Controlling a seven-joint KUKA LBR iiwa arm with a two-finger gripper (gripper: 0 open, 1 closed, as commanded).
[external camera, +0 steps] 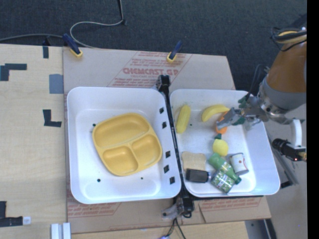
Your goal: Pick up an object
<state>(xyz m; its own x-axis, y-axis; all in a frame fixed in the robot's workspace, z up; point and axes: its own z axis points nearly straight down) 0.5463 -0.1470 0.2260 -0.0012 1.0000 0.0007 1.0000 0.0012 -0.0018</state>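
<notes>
The right bin (259,148) holds several small items: a corn cob (183,118), a banana (213,112), a lemon (220,147), a tan bread slice (194,159), a black block (197,176), a green bottle (222,172) and a small can (239,163). My gripper (231,118) hangs low over the upper right part of this bin, just right of the banana. A small orange item (220,129) lies right under its tip. Whether the orange item is touched or held is hidden by the gripper body.
The left bin (82,133) bears a yellow divided plate (127,143). A black divider (168,133) with clips runs between the bins. The arm (286,78) reaches in from the right over the bin's right wall. Cardboard and a cable lie behind the bins.
</notes>
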